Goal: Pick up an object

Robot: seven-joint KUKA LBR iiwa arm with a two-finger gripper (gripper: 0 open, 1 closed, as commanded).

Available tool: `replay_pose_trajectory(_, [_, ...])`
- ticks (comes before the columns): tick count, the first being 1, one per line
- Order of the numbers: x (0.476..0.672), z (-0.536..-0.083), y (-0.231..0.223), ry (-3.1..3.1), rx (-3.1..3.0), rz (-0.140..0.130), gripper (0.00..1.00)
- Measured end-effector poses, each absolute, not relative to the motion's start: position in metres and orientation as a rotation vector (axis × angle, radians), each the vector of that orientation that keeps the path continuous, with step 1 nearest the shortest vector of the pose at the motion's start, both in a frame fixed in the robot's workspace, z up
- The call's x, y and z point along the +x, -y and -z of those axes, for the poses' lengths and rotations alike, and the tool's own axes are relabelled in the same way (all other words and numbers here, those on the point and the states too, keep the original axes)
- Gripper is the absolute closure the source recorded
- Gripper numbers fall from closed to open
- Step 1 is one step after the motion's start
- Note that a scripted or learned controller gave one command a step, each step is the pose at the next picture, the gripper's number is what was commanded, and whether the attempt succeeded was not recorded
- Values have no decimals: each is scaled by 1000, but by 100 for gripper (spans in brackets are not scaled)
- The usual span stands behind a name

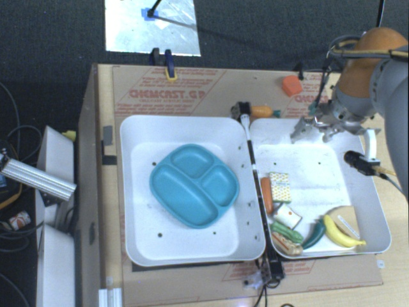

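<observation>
Two white bins lie side by side on the bench, and my gripper hangs over the far edge of the right bin. Its fingers stand spread apart with nothing between them.

The things to pick lie in a group at the near side of the right bin. The banana has its long axis from upper left to lower right, the tip toward the near right corner. Just beside it the dark green pepper leans the other way. The carrot lies along the left wall, pointing away from the camera. Near it is a patterned packet and a small white card.

The pile at the near left corner is mixed together; I cannot separate its pieces. The left bin holds a blue divided plate.
</observation>
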State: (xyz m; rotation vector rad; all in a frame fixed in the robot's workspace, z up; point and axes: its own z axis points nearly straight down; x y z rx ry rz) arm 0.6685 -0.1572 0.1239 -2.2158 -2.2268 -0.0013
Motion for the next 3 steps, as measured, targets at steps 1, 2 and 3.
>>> replay_pose_trajectory(1, [669,-84,123,2228,-2216,2,0])
replay_pose_trajectory(2, [669,-86,151,2226,-2222,2,0])
replay_pose_trajectory(3, [670,-97,151,2232,-2221,5,100])
